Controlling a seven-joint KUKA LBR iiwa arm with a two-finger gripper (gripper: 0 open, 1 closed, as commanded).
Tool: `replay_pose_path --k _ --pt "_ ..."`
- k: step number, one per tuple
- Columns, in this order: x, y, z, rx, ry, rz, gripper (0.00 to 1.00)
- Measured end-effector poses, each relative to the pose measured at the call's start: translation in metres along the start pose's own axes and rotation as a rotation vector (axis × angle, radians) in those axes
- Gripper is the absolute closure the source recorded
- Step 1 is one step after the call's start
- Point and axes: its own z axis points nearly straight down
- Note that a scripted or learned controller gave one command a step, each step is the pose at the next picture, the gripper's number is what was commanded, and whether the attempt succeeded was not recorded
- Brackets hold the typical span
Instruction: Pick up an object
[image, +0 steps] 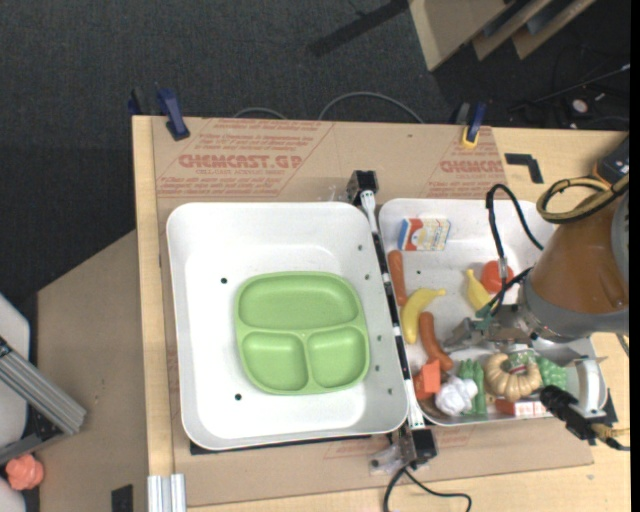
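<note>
The left bin (200, 300) carries a green divided tray (300, 332); the right bin (452, 210) holds the toy clutter. The arm (580, 275) hangs over it, seemingly mid-descent to pick. Whether the gripper (478, 332) is apart or together, I cannot tell. The banana (420, 308) lies near, at its ten o'clock; next comes centring over one item.
</note>
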Motion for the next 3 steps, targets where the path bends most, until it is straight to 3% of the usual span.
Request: replay_pose_path --k 1,2,3 --pt "-0.037 0.087 0.015 0.005 -0.003 -0.003 0.00" --pt "-0.036 0.084 0.004 0.009 0.000 -0.001 1.00" --pt "-0.009 0.149 -0.085 -0.002 -0.002 -0.007 1.00"
